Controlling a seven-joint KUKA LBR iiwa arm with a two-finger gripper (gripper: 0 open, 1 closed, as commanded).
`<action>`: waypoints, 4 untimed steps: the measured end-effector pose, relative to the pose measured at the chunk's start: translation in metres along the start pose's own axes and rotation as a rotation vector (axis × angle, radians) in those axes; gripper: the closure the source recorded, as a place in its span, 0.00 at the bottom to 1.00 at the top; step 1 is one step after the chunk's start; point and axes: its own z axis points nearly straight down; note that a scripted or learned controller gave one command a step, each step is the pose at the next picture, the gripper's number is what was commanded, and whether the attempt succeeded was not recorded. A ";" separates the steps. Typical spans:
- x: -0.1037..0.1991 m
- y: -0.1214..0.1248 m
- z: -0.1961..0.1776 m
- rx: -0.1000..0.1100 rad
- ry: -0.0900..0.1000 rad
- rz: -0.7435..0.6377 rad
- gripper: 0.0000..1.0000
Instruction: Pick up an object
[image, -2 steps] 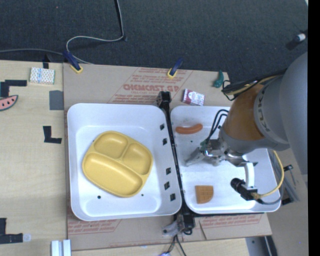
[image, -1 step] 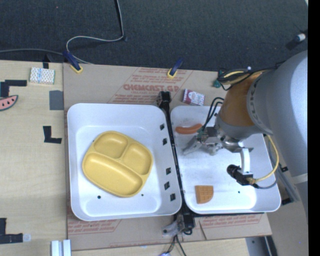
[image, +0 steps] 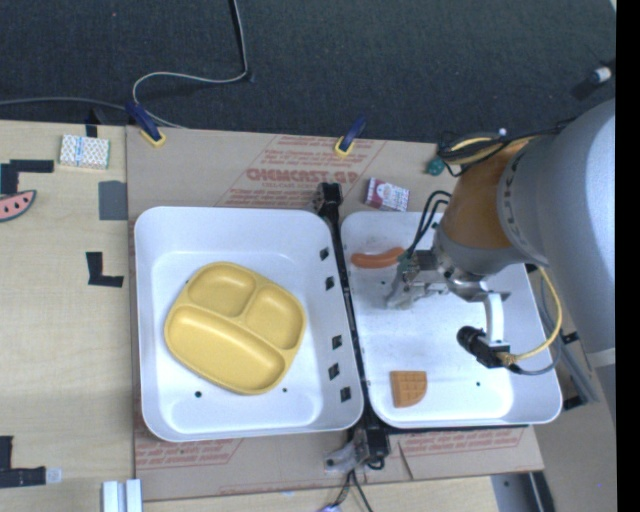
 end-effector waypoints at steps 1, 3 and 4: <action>0.000 0.000 0.000 0.000 0.000 0.000 0.00; -0.023 0.020 0.009 -0.003 -0.001 -0.002 0.00; -0.023 0.020 0.000 -0.002 -0.002 -0.003 1.00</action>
